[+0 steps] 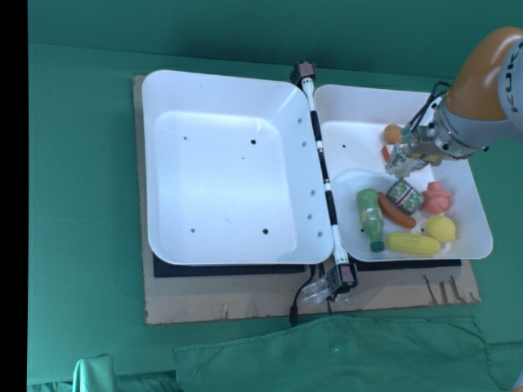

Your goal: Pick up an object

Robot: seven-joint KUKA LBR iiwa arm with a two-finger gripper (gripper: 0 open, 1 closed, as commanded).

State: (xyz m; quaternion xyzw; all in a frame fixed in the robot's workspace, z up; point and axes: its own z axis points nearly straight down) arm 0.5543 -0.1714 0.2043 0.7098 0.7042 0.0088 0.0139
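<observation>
A green cloth covered the worktop, and on it lay a flat sheet of brown cardboard carrying two shallow white bins side by side. The left bin was the larger-looking of the two, its floor marked by a few small dark dots. The right bin held all the toys, gathered toward its near right corner. The grey arm with its orange band reached in from the right, and its hand hung low over the right bin's far part, beside a small orange ball; whether it was released or clenched could not be told. Below it sat a green bottle, a yellow corn cob along the near wall, an orange carrot lying slantwise between them, a green can with a red label just under the hand, a pink toy, and a yellow lemon touching the cob's right end.
</observation>
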